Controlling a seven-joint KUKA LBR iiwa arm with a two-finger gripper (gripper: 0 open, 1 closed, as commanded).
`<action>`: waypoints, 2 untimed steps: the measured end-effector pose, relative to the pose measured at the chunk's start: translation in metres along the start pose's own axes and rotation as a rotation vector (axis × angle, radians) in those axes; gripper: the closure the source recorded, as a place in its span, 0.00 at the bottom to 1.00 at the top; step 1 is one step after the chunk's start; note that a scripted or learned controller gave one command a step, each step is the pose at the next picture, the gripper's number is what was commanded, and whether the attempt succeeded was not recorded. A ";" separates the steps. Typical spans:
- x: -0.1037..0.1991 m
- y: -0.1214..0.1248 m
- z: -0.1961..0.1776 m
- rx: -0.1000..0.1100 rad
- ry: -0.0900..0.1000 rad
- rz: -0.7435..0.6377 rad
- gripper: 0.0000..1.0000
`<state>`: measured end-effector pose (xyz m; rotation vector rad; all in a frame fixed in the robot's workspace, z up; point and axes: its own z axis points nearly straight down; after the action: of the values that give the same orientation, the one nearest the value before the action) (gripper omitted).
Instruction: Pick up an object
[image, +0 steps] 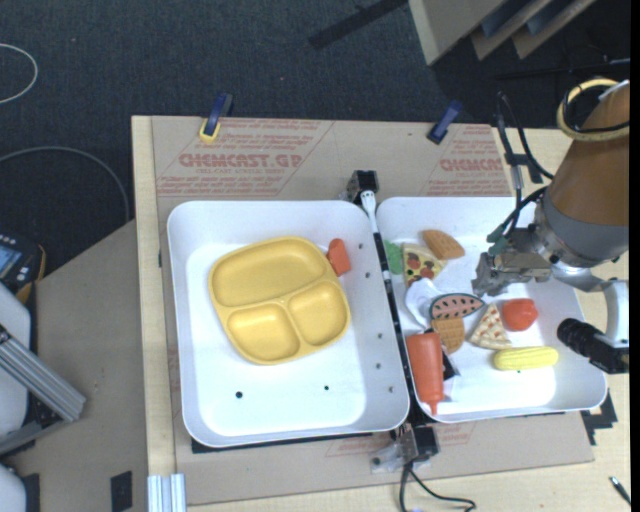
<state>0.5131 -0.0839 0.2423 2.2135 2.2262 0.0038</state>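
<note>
my gripper (508, 268) over right bin (570, 390), above the tomato (518, 314) | jaw state: cannot tell | nothing seen held | nearby: pizza slice (489, 328), corn (524, 358), carrot (427, 367) | left bin (190, 330): yellow plate (277, 298), orange piece (339, 256)

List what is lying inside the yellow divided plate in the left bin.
The yellow divided plate has three compartments, and all three show bare yellow. A small orange piece lies beside its upper right rim, outside it. The bin floor under the plate is covered.
</note>
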 end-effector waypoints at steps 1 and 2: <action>0.055 0.012 0.015 0.005 0.001 0.002 1.00; 0.103 0.018 0.026 0.006 0.001 0.001 1.00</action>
<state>0.5302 0.0193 0.2162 2.2187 2.2287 -0.0018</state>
